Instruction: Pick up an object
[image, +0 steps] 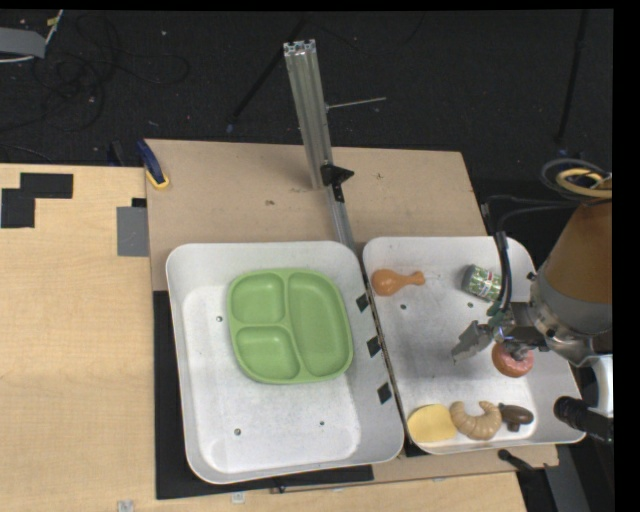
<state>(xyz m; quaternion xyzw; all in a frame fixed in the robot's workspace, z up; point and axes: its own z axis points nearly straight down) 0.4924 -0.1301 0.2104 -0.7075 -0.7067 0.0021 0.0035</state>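
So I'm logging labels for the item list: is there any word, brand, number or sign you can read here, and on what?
Readable text: none.
Small can in the right bin: its green and white wrapper carries print, too small and blurred to read.
Green divided plate in the left bin: no marking visible.

Green tray (291, 326) left bin (200, 420); toys right bin (420, 330)
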